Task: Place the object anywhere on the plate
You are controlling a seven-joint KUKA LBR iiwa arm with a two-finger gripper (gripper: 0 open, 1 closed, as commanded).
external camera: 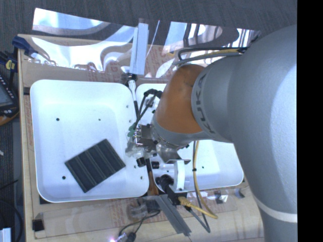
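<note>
A dark grey ribbed rectangular plate (95,165) lies flat and at an angle in the front part of the left bin (60,105). My gripper (147,155) hangs over the ridge between the two bins, just right of the plate's near corner. The wrist and its cables hide the gripper's tip. The arm's orange band (179,102) and grey body cover most of the right bin (224,165), and I cannot make out any loose object there or at the gripper.
Shiny foil-like panels (101,34) stand along the back of the bench. A metal bracket and yellow cable (192,210) lie at the front edge below the bins. Dark gear (6,92) sits at the far left.
</note>
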